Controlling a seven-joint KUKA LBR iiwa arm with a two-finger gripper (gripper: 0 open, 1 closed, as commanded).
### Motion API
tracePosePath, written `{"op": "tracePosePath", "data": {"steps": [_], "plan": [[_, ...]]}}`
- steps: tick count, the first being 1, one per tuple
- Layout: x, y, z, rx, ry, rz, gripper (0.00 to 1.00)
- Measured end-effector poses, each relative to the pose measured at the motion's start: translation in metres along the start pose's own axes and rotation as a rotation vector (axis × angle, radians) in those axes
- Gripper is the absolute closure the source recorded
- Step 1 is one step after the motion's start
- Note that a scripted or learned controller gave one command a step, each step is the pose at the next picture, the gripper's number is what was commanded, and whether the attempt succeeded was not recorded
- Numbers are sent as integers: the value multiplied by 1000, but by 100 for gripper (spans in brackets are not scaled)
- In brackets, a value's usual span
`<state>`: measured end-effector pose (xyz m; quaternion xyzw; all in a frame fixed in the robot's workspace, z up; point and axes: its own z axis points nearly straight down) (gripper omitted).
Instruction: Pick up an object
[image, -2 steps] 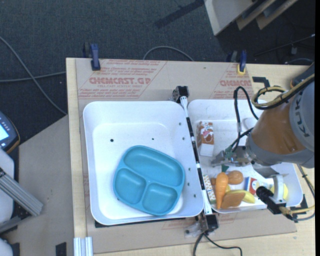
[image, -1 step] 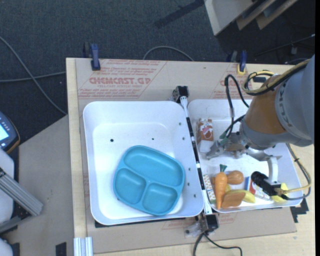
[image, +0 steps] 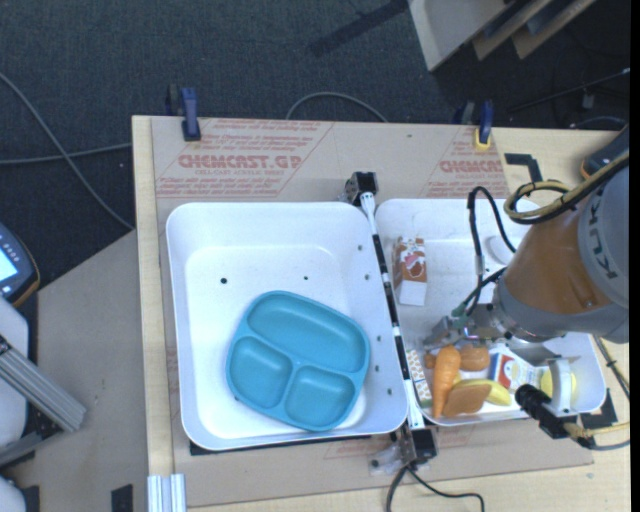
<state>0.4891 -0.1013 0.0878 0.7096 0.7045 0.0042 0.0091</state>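
Carrot (image: 446, 368) sits in right bin (image: 440, 222), near its 7 o'clock corner, touching a yellow-brown food item (image: 470, 396) at its 4 o'clock. Gripper (image: 466, 328) hangs just above, at carrot's 1 o'clock; can't tell finger state. Small brown packet (image: 411, 270) near bin's 11 o'clock. Blue divided tray (image: 297, 359) in left bin (image: 200, 240).

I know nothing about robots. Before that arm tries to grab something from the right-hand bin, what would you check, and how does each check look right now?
1. Things to pick lie in the right bin: ok; carrot, bread-like piece, small carton.
2. Hand is over that bin: ok, above the pile near the carrot.
3. Hand open and ready: cannot tell.
4. One item stands apart: ok for the carton; not ok for the carrot, crowded by neighbours.
5. Blue divided plate is out of the way: ok, it lies in the left bin.
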Motion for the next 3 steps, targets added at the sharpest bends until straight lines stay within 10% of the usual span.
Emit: {"op": "tracePosePath", "data": {"steps": [1,2,3], "plan": [[7,-2,-1,-9,-1,-3,0],[7,-3,-11,-4,-1,-5,100],[15,-7,-102,10,5,-10,100]]}}
